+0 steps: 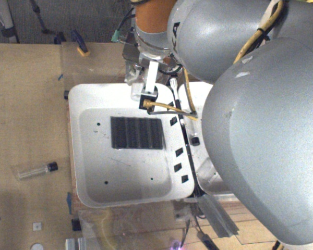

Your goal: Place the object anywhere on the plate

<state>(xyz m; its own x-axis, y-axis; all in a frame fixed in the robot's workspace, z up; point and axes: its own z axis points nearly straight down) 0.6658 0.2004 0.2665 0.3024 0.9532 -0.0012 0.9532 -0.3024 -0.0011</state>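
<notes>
grey arm casing (261, 113) with an orange band (154, 12) takes up the right and top of the camera view. the claw (141, 82) sits under that band, over the far rim of the left white bin (81, 155). its tip is masked by the wrist, so i cannot tell whether it is apart or together. just below the claw, on the bin's floor, a dark ribbed slab (137, 133) lies flat, apart from the claw and away from the bin walls. below and right of the claw, four small black squares (178, 152) run along the bin's right lip. well to the claw's lower left, out on the tan table (26, 103), a clear vial with a black cap (36, 170) lies on its side. up and left of the claw, a blue clamp (81, 47) rests on the table.
</notes>
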